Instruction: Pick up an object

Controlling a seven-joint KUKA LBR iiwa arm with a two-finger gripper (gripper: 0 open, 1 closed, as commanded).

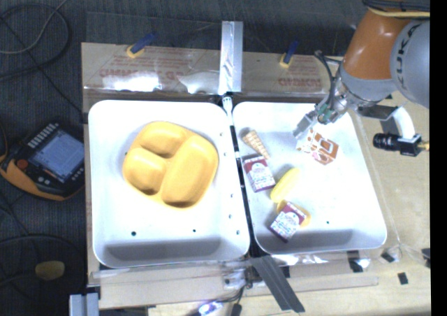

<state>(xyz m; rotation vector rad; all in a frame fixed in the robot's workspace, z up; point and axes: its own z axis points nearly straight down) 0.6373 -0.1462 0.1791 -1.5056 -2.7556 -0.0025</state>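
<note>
So the gripper was hanging low over the far right part of the right bin, coming in from the upper right on the grey arm with its orange band. Honestly I couldn't tell whether the claw was released or clenched, too small and blurry from this angle, and nothing visibly sat in it. The nearest candidate was the orange-and-white packet, lying flat on the bin floor just beside the claw, down and a touch to the right of it, with its long axis running slantwise from upper left to lower right. My guess is that was the target, since a short drop and a small shift toward the camera would put the claw on it. Further out toward the middle of the bin were a little cone, a purple carton, a yellow banana-ish piece and another small carton near the front. The left bin held a big yellow lumpy thing, well apart from the arm.
</note>
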